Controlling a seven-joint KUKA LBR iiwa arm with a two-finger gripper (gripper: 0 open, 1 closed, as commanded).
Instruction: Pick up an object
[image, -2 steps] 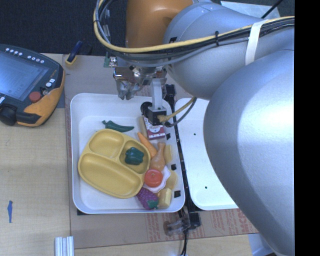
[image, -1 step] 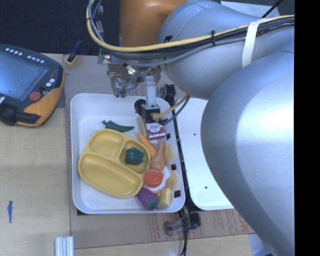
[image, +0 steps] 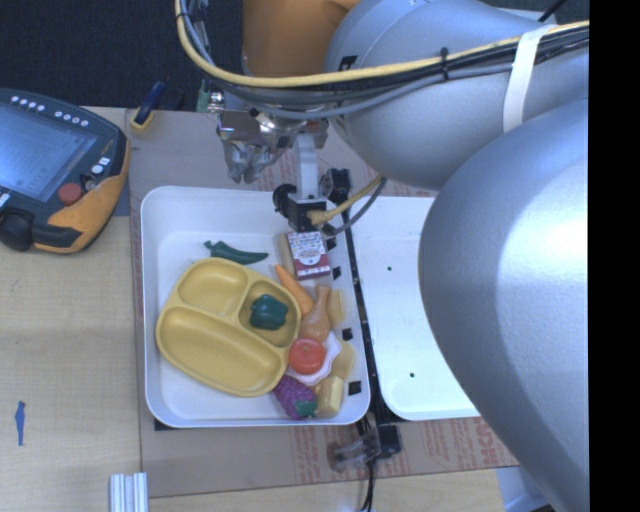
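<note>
Currently your bin (image: 172, 226) at frame left holds a yellow divided plate (image: 205, 345) carrying a green toy (image: 268, 312); the tool (image: 247, 165) sits over its upper rim, and you cannot tell its state.

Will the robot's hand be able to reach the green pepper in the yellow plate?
Probably yes. The hand hovers over the far edge of the left bin, and the green pepper lies uncovered in a small compartment of the yellow plate, with nothing on top of it.
</note>
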